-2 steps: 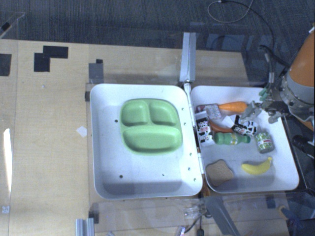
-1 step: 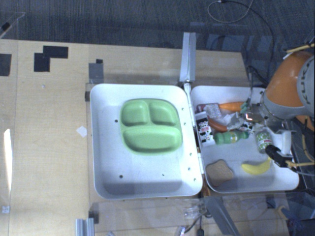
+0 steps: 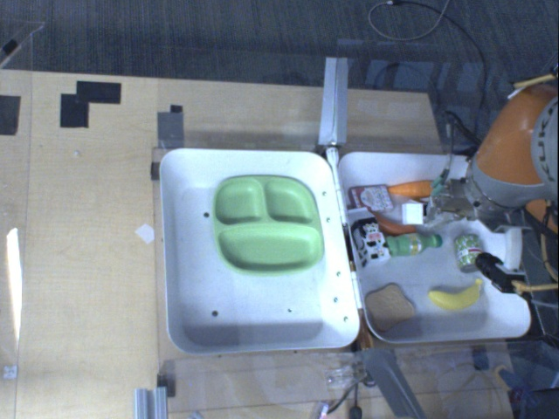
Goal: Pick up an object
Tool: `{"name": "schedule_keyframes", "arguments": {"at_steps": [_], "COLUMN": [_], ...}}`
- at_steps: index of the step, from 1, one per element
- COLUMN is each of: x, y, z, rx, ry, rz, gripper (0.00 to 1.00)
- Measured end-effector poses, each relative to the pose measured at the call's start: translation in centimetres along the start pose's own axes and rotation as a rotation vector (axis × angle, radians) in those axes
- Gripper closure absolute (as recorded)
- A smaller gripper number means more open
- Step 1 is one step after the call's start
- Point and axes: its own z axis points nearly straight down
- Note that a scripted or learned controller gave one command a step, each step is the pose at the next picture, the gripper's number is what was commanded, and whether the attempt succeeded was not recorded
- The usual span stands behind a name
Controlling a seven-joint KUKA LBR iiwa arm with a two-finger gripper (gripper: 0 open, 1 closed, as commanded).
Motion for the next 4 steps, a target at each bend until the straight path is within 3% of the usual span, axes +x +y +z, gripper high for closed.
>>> {"name": "schedule_keyframes", "arguments": {"at_steps": [1, 2, 3, 4], "x": [-1.6, -1.6, -3.8, -3.7], "y": [-4.5, -4.5, -6.5, -6.2], "z": [-12.3, -12.3, 0.4, -0.7], "rx": [0.034, 0.035, 0.027, 0.021], "ry": [0.009, 0.009, 0.015, 0.012], "rz": [0.017, 0.017, -0.186, -0.188], "gripper": [1.0, 0.0, 0.0, 1.0]}}
